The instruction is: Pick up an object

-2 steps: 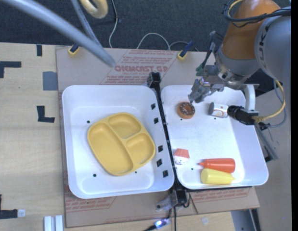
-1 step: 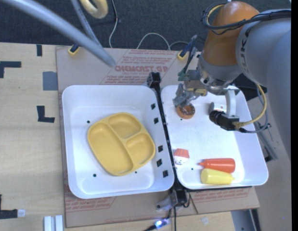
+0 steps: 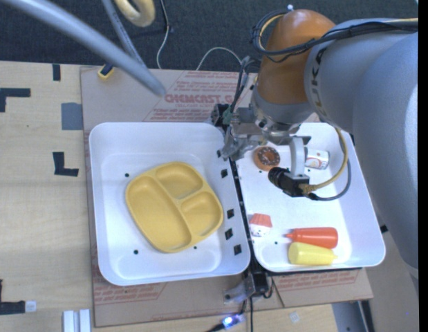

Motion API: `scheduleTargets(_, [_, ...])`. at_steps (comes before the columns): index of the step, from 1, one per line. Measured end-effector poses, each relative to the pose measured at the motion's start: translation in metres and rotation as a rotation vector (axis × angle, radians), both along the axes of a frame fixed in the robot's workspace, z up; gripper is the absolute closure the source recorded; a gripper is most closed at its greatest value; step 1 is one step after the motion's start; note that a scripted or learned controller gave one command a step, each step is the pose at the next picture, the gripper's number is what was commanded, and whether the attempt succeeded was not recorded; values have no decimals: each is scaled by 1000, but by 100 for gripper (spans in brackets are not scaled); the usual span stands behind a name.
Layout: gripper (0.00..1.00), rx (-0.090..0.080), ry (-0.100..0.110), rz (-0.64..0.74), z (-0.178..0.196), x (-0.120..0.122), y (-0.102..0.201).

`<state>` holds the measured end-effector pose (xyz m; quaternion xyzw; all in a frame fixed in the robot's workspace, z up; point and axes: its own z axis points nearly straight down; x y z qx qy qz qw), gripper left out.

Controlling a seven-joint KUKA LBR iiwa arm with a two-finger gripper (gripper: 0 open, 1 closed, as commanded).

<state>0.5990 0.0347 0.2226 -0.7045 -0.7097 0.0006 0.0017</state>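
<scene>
Two shallow white bins sit on a cardboard sheet [image 3: 200,95] over a pale wooden bench [image 3: 34,185].
Left of the gripper [image 3: 233,144], the left white bin [image 3: 103,254] holds a yellow three-part plastic plate [image 3: 173,206] ringed by bare floor. The gripper hangs over the shared rim; whether it is open or closed cannot be told. Just right of it a brown round disc [image 3: 267,157] lies in the right white bin [image 3: 362,206], whose far corner the arm covers.

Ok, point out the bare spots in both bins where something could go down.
Left bin: bare floor rings the yellow plate, widest along the far rim. Right bin: an open patch between the small white container and the orange bottle. Crowded: its near edge, orange bottle beside yellow bottle, and around the brown disc by the claw.
</scene>
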Motion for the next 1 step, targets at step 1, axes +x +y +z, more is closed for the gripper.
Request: scheduleTargets(1, [100, 0, -1, -1, 8, -13, 46])
